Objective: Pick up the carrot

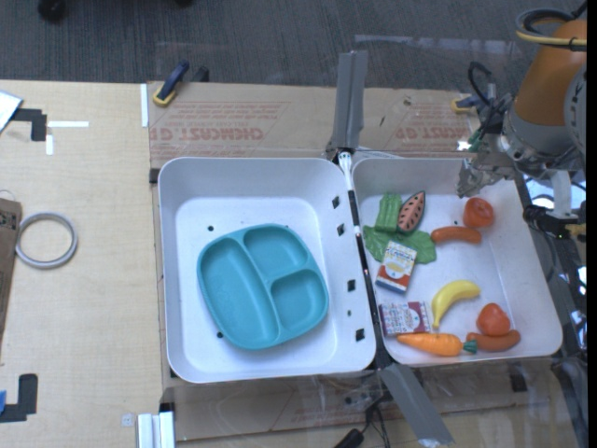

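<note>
The carrot (432, 343) is orange with a green tip and lies flat along the front edge of the right bin (541, 278). My gripper (472, 182) hangs at the far right corner of that bin, just above and behind a red tomato (478, 213). It is far from the carrot, nearly the bin's whole depth away. Nothing shows between its fingers.
The right bin also holds a sausage (456, 235), a watermelon slice (410, 212), green leafy pieces (388, 215), two small cartons (398, 265), a banana (452, 299), and a second tomato (492, 319) with a sausage beside the carrot. A teal divided plate (264, 286) lies in the left bin.
</note>
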`<state>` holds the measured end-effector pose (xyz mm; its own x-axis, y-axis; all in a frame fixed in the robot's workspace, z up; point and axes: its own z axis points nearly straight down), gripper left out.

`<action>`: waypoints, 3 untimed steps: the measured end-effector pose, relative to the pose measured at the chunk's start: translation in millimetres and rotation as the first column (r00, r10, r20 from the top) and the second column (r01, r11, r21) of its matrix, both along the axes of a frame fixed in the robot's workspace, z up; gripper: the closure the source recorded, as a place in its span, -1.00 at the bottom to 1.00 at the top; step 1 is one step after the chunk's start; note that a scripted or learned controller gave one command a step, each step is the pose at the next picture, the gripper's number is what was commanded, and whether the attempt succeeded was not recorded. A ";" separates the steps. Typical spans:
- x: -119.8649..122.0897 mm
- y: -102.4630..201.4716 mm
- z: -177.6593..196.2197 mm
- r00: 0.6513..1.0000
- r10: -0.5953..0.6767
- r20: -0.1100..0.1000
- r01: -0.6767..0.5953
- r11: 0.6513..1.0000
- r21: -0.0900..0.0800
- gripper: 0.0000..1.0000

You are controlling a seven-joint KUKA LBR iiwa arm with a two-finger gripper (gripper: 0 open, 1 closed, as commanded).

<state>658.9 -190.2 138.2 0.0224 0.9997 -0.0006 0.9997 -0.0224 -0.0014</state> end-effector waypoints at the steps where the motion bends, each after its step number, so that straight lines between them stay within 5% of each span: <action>1: -14.4 -18.1 -45.8 0.997 -0.079 0.001 0.079 0.997 0.000 1.00; 2: -25.6 7.5 133.3 0.953 -0.302 0.001 0.302 0.953 -0.001 1.00; 3: -0.1 6.9 90.4 0.834 -0.551 0.001 0.551 0.834 -0.002 1.00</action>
